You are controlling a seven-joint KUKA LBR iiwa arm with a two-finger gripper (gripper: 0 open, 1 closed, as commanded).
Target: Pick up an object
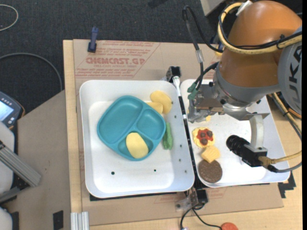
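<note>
My gripper (pixel 197 115) hangs over the left side of the right bin (pixel 275 131), close to the wall between the two bins. Just in front of it lies a small yellow tart with red berries (pixel 203 136). A yellow cheese-like wedge (pixel 210 153) and a round brown cookie (pixel 210 171) sit in a row nearer the bin's front edge. Nothing shows between the gripper and these items.
The left bin (pixel 87 143) holds a teal divided plate (pixel 117 123) with a yellow lump (pixel 137 145) on it. A second yellow piece (pixel 160 100) lies behind the plate, and a green pod (pixel 167 138) rests at its right. The arm's orange body covers the right bin's back.
</note>
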